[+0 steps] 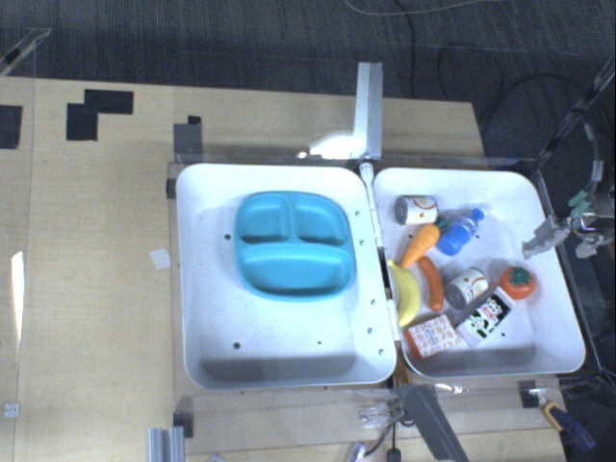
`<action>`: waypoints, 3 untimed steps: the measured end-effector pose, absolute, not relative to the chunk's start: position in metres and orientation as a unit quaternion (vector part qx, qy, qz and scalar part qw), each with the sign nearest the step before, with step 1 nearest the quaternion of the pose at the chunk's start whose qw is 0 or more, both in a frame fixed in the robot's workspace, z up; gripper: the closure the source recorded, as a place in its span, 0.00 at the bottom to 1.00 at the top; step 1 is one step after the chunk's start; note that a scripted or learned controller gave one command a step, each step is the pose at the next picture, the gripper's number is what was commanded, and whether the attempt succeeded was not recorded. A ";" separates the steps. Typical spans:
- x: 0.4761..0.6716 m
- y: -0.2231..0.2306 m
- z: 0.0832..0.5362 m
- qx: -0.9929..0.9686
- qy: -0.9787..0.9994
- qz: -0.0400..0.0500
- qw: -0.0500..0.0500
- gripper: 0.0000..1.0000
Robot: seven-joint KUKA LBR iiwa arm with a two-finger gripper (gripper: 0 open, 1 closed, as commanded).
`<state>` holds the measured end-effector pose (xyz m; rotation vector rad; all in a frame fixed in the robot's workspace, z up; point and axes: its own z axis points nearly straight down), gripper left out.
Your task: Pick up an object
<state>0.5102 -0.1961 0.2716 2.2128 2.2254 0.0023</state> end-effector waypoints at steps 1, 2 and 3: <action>0.534 -0.180 0.114 0.692 0.722 0.002 0.003 0.00; 0.594 -0.186 0.089 0.702 0.713 0.003 0.005 0.00; 0.597 -0.184 0.102 0.700 0.714 0.006 0.008 1.00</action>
